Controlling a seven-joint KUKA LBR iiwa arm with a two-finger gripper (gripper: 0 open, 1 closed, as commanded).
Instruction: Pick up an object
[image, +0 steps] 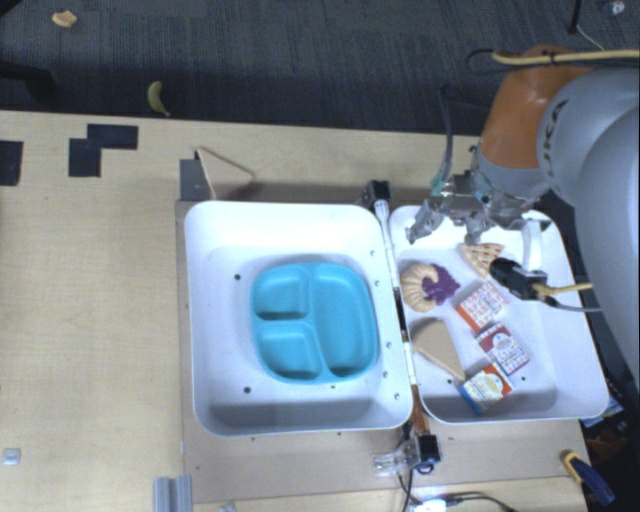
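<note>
Blue tray (312, 320) fills left bin (215, 235); gripper (462, 218) above cluttered right bin (575, 395).

On the wooden table (90, 300) two shallow white bins sit side by side, touching along their inner edges. The left white bin (215, 250) holds a blue three-compartment plastic tray (313, 320) at its middle. The right white bin (560, 395) (partly under the arm at the frame's upper right) holds a ring-shaped pastry with purple topping (429, 285) at its left, small printed cartons (483, 303) right of it, and a tan wedge (436, 342) below the pastry.
</note>
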